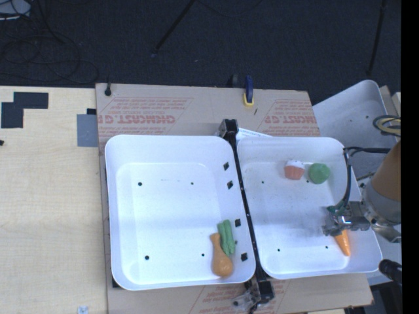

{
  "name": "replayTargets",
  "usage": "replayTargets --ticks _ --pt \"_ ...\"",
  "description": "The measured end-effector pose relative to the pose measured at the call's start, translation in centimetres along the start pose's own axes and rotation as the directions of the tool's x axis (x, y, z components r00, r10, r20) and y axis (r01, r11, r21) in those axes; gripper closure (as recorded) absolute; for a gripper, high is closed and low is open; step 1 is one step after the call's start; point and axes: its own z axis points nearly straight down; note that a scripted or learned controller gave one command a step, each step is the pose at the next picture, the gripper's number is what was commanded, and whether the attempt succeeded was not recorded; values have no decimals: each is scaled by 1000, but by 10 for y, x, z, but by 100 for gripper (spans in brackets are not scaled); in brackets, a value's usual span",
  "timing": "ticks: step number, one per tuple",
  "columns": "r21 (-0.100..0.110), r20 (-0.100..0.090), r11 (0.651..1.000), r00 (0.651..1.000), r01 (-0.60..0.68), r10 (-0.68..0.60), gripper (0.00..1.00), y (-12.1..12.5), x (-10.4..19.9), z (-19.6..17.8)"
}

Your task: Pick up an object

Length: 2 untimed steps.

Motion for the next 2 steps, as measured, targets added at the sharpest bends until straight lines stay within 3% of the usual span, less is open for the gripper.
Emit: replayTargets --ticks 2 --pt "1 -1 1000 1000 -6 6 100 0 -1 -19"
